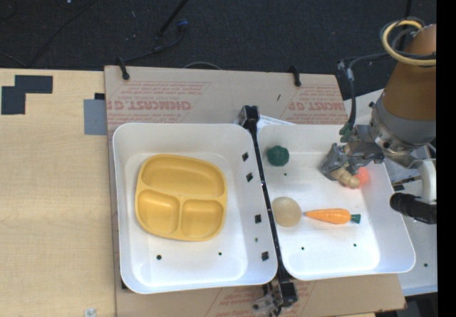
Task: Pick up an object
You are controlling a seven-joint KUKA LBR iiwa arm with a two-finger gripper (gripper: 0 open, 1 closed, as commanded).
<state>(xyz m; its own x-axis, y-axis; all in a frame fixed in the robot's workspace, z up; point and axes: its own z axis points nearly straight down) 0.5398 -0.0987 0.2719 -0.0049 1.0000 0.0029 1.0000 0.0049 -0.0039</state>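
Where you look for things to pick, you find them all in the right bin (385, 255), as the lines below tell.

Small object at the gripper: a pale tan piece with a pink-red one (354, 178) touching it lies near the right bin's right wall, directly under the gripper; you cannot tell whether it is one thing or two.

Carrot: the orange toy carrot (329, 216) lies flat, its long axis running left to right, pointed tip to the left and green stub to the right, in the middle of the right bin.

Beige ball: a pale round object (286, 211) sits just beside the carrot's tip, near the divider between the bins.

Green ball: a dark green round object (278, 156) rests in the right bin's far left part, well apart from the carrot.

Arm pose: the arm (410, 87) comes in from the right and bends down over the right bin's right side.

Gripper: the gripper (343, 166) is low, at the tan and pink object; you cannot tell how its jaws stand or whether it holds anything.

Left bin: the left bin (128, 237) bears a yellow divided plate (182, 196) lying flat.
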